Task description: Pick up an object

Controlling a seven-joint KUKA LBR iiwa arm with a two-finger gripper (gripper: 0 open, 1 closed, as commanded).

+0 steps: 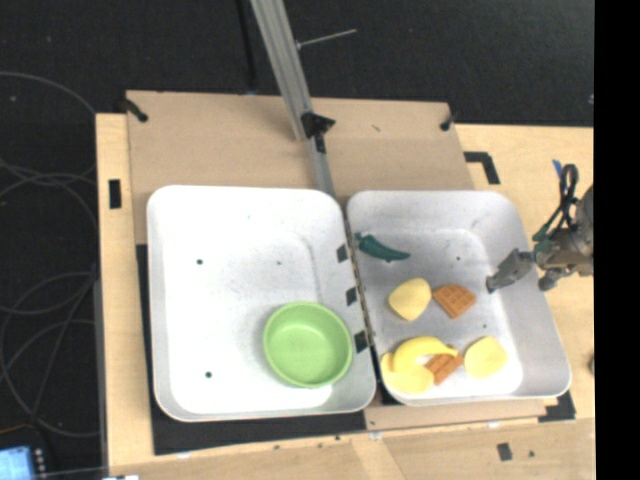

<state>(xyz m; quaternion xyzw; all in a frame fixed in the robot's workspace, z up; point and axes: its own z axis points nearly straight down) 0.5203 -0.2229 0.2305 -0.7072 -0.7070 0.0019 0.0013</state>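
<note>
The right bin [440,213] holds several small items. A teal piece [380,249] lies by its left wall. A yellow lump [409,299] and an orange waffle-like piece [454,300] sit mid-bin. Near the front lie a larger yellow item [412,366], a small orange piece [443,368] resting on it, and another yellow lump [485,357]. A green bowl [308,343] stands in the left bin [220,238]. My gripper [525,274] hangs over the right bin's right rim, to the right of the waffle piece, open, with nothing between its fingers.
A slanted metal pole [285,58] rises from behind the two bins, its foot near their shared corner. The bins stand on a tan board [240,138], with black floor and cables at left.
</note>
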